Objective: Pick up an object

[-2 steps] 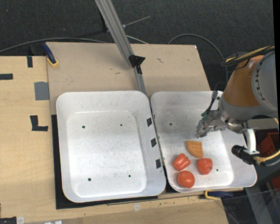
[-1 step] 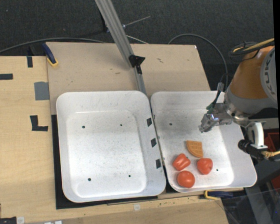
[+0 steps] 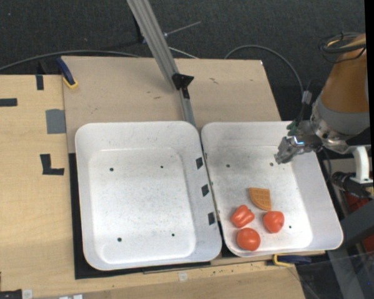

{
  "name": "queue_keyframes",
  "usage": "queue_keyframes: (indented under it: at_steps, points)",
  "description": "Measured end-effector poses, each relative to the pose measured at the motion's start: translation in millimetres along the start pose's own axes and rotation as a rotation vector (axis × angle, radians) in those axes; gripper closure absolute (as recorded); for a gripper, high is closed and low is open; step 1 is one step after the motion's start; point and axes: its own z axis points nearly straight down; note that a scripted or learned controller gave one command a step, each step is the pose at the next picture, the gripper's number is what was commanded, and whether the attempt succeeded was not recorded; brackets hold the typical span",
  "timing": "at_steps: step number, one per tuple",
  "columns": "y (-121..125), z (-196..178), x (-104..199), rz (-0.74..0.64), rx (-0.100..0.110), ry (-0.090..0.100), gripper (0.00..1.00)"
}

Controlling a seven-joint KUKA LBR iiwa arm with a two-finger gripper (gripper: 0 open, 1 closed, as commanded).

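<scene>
Hovering over the upper right part of the shallow white right-hand bin (image 3: 316, 229), the claw (image 3: 286, 153) grips nothing; how it is set I cannot tell. This looks like the approach step, nothing picked yet. Next it must travel toward the bin's near end and descend. There lie three red rounded pieces (image 3: 242, 216) and an orange wedge-shaped piece (image 3: 260, 198). Beside it on the counter (image 3: 27, 198) sits the left white bin (image 3: 89, 182).

pincer (image 3: 286, 152) above right bin (image 3: 237, 143), three tomatoes (image 3: 248, 239)
</scene>
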Motion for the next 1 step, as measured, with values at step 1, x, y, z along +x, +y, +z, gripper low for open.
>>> queue_keyframes:
  at_steps: [1]
  points:
    - [1.2,-39.7,0.2,0.001,0.002,0.000,1.00]
